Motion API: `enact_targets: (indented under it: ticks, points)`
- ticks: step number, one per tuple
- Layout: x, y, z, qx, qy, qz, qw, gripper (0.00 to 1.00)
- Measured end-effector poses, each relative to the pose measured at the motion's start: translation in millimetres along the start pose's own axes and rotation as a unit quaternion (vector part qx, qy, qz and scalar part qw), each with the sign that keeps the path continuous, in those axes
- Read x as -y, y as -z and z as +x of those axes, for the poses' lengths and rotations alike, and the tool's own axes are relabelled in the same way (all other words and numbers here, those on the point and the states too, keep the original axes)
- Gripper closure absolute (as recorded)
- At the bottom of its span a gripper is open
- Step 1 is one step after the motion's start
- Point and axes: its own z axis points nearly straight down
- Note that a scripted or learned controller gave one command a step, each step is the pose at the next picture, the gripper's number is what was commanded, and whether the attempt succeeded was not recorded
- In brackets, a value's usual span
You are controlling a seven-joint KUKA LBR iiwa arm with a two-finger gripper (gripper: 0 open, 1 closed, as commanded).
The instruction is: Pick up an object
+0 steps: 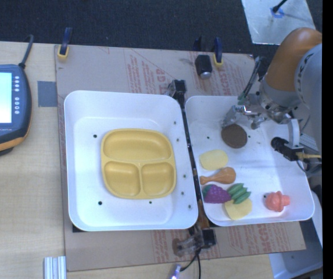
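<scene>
- Toy food crowds the right bin's (305, 211) near edge: purple grapes (215, 194), a green piece (239, 193), a yellow slice (237, 208) and an orange-pink piece (277, 201) toward the near right corner.
- Behind them lie a drumstick (219, 176) and a pale yellow round (214, 158), close to the bin's left wall.
- A brown disc (234, 136) sits toward the far edge, directly beneath the gripper (246, 114); whether its jaws are open or closed cannot be told.
- Judged light, rigid and smooth, the disc is probably best pinched across its rim.
- A yellow divided plate (138, 162) rests mid-left bin (79, 211).
</scene>
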Motion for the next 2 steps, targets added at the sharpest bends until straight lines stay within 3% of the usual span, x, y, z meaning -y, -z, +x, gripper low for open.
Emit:
enact_targets:
  ticks: [1,2]
  points:
    - [38,-1,31,0.0,0.001,0.002,1.0,0.0]
    - [37,13,29,0.002,0.001,0.0,1.0,1.0]
